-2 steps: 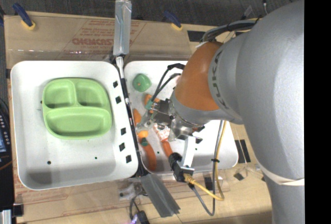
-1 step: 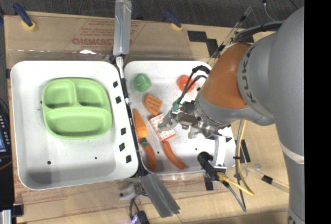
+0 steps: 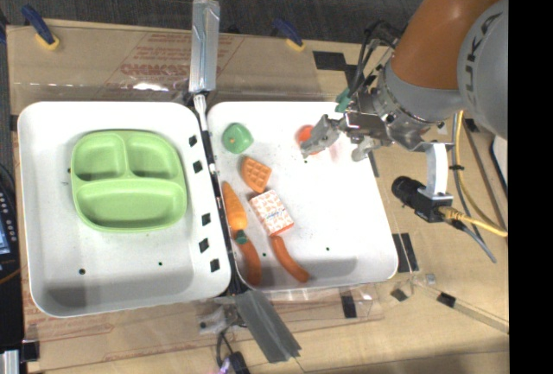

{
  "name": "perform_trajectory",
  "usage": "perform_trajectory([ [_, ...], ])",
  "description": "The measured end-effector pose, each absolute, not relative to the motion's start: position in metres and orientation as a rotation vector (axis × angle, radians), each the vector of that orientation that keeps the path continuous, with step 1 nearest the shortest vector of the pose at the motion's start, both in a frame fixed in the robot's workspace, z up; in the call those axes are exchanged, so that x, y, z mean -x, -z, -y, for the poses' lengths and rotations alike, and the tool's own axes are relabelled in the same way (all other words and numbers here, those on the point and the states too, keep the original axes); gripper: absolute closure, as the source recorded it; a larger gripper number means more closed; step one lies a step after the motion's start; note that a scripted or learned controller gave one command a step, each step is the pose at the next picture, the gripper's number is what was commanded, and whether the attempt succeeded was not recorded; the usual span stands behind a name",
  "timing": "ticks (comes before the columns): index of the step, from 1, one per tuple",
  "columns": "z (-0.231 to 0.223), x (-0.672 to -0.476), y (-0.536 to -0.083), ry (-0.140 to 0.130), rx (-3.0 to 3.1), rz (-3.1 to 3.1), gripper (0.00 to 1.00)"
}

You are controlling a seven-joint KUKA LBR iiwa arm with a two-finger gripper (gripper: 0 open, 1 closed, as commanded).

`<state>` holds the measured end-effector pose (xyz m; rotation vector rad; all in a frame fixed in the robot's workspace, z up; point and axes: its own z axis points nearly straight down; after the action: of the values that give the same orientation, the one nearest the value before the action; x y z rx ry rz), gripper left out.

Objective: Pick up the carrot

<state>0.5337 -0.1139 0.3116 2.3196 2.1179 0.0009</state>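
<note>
White plastic forms the two shallow bins on the desk (image 3: 432,277), seen from above at a slant. In the left bin (image 3: 52,217) sits a green divided plate (image 3: 130,180). The right bin (image 3: 354,208) holds the loose items: the carrot (image 3: 233,206) lies along the bin's left wall, orange and slim, with its dark green end pointing toward the near edge. Just beside it on the right rest a waffle-patterned orange piece (image 3: 255,173) and a small patterned white box (image 3: 271,212), and a curved orange sausage shape (image 3: 288,258) lies below the box. A round green item (image 3: 237,137) sits near the far left corner of this bin. The grey arm with its orange band (image 3: 445,18) reaches in from the right, and its jaws (image 3: 339,139) hang over the far side of the right bin, well apart from the carrot, close to a small red object (image 3: 305,136). Its two fingers stand spread, with nothing between them.
</note>
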Motion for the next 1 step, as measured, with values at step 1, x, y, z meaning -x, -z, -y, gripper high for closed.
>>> perform_trajectory([
  [1,0.1159,-0.5331,-0.2839,0.006,-2.345,-2.097,0.0],
])
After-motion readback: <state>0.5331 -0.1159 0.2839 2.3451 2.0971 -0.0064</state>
